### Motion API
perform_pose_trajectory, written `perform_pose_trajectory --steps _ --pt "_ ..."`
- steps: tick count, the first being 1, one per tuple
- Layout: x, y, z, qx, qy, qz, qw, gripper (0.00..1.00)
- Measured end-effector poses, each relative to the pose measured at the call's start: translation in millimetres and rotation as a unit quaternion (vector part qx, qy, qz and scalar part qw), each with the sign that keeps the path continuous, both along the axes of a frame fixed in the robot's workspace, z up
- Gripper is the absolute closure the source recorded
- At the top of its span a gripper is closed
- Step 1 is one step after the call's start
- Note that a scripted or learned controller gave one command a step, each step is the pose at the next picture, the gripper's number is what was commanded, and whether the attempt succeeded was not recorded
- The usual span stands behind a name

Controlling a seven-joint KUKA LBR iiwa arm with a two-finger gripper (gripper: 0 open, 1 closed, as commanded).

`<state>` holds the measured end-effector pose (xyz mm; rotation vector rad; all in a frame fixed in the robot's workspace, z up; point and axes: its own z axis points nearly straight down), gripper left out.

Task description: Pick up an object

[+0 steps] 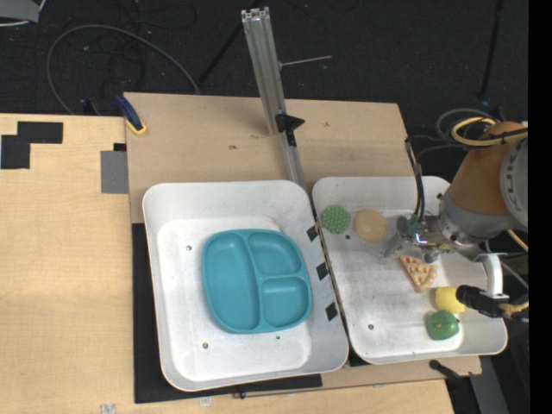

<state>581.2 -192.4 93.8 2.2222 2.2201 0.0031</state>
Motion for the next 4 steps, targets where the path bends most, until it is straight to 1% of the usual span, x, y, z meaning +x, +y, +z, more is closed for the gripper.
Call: perform_pose_trajectory --steps 1,2,3,4 --pt "2.0 1.4 11.0 0.0017 -0.003 0.000 1.0000 1.00" --pt "2.8 -8.0 70.7 -0.0014 0.000 0.001 1.0000 1.00" --pt "-5.0 -15.3 126.5 -0.0012 0.000 -0.001 1.0000 1.00" --pt "-11.2 -13.4 172.7 -0.0012 -0.001 0.001 1.0000 1.00"
